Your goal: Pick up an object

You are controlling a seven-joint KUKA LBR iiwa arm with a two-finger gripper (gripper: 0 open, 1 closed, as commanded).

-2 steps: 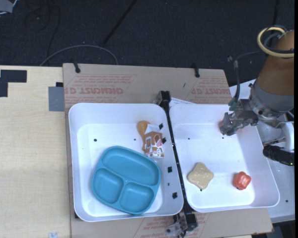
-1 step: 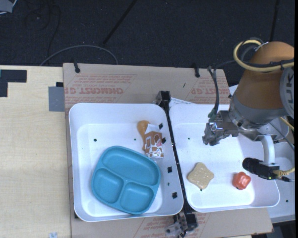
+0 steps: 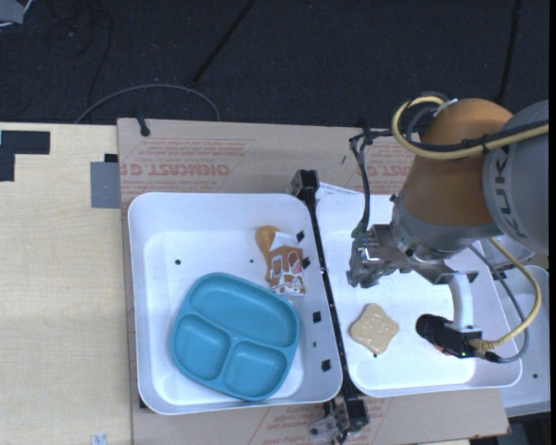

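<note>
Light falls evenly from above on my pale wooden desk (image 3: 46, 295); the two shallow white plastic bins (image 3: 144, 248) read brightest, nearly washed out, without hard glare. Shadows are soft and thin, one hugging the lower edge of the blue sectioned plastic tray (image 3: 233, 336). The dark floor (image 3: 259, 44) beyond the desk's far edge is dim. My gripper (image 3: 364, 269) looks soft, grainy.

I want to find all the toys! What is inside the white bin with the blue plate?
In the bin sits the blue plate with three hollows, and beside it a small printed packet with a brown piece. Anything under the plate is covered.
</note>
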